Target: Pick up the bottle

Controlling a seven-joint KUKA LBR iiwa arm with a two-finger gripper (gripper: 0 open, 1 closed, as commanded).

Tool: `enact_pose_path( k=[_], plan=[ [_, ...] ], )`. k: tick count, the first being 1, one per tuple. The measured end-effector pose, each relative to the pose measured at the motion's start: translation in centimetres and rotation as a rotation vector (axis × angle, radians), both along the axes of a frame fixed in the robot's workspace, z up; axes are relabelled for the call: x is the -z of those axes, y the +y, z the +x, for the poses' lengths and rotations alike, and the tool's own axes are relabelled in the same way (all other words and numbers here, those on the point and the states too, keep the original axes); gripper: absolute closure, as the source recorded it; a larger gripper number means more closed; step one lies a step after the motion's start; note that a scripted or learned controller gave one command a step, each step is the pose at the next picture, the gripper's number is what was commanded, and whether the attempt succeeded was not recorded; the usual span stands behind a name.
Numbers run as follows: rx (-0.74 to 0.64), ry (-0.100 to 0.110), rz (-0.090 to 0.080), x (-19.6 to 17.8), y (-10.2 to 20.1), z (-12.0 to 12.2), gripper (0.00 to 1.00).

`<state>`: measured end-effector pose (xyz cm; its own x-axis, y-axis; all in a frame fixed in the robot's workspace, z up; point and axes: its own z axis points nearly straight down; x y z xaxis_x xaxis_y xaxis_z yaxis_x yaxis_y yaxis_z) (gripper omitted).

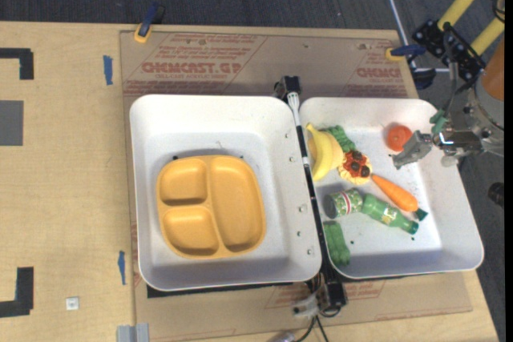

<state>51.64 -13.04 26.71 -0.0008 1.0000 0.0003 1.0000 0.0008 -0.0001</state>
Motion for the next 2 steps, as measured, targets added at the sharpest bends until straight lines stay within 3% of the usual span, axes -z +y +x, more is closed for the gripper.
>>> enact_pose_path(
  k=[1,2],
  plan=[
    [-0.206,-0.009,-0.001,14.47,3.45,0.78,0.0],
    [-0.207,-0.009,-0.001,14.49,3.46,0.77,0.0]
  ],
)
